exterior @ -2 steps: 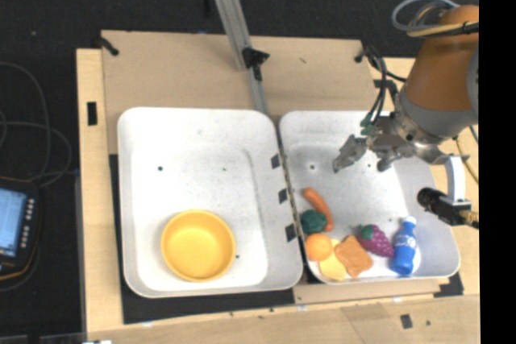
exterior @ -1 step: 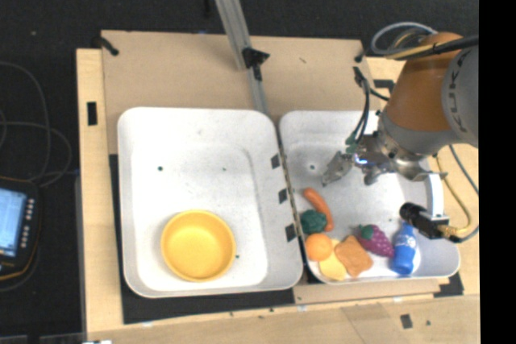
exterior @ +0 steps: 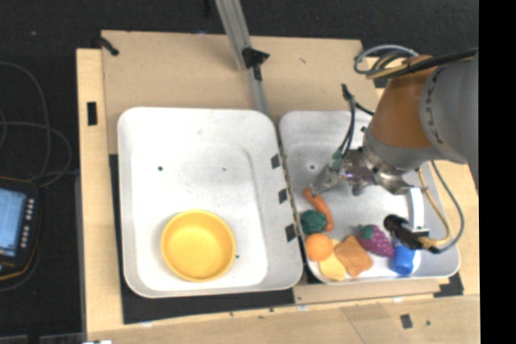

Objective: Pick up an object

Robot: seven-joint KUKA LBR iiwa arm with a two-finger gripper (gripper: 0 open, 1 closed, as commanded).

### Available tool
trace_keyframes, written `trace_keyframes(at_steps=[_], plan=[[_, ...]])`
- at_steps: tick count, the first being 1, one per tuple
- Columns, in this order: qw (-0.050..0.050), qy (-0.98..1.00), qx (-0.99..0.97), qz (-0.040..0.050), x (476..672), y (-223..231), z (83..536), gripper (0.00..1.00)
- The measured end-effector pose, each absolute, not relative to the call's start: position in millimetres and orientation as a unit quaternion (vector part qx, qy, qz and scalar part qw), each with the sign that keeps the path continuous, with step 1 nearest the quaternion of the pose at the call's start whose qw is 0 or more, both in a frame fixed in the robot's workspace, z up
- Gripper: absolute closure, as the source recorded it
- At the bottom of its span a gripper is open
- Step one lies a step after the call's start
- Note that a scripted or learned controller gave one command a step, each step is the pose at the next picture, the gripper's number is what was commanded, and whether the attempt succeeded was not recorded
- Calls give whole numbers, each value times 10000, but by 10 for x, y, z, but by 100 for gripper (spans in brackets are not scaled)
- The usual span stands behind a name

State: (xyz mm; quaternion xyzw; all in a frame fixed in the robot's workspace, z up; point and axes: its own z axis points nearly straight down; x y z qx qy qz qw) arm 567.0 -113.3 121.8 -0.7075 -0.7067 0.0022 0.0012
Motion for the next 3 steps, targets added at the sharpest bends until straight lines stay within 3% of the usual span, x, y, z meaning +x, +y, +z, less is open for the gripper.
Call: trace_keyframes(at_steps=[1,3], plan=[[-13,-7051,-7091,-10,5691,-1139,1365,100],[-32,-7082,-7060,-20,5797,-1090,2458,100]])
